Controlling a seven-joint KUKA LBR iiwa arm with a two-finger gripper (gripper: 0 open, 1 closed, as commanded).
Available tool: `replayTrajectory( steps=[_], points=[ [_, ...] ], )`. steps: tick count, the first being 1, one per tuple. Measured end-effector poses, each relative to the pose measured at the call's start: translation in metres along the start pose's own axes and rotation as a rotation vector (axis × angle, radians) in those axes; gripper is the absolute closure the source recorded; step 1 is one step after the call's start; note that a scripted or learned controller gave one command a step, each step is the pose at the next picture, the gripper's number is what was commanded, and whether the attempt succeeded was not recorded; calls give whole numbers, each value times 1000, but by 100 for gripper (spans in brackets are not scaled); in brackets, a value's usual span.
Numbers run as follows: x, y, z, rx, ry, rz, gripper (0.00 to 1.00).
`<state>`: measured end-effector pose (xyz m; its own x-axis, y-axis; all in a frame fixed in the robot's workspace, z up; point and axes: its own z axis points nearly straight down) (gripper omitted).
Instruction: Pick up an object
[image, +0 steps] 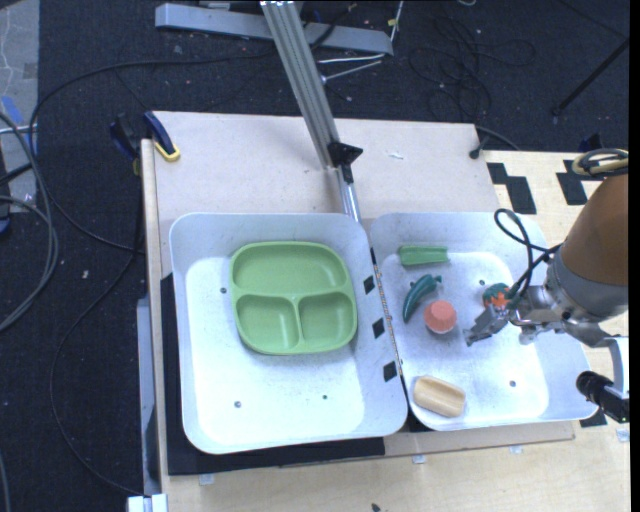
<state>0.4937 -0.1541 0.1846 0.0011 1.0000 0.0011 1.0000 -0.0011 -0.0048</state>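
The tool (480, 330), its opening impossible to tell, sits beside the red object (441, 317); closing off-centre may push it away, ungrasped.

bare floor right of bread roll (439, 396), red ball (441, 317) crowding pincer (481, 329)

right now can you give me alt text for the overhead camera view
A robot gripper hangs low in the right white bin, beside a red ball, with a green pod, a teal toy and a bread roll nearby. The left bin holds a green divided plate.
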Motion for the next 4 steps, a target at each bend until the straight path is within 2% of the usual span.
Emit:
replayTrajectory(
  steps=[1, 2, 4],
  points=[
    [-5, -1, 63, 2, 1, 0, 0],
    [-5, 1, 49, -5, -1, 0, 100],
    [3, -8, -63, -12, -4, -4, 100]
  ],
)
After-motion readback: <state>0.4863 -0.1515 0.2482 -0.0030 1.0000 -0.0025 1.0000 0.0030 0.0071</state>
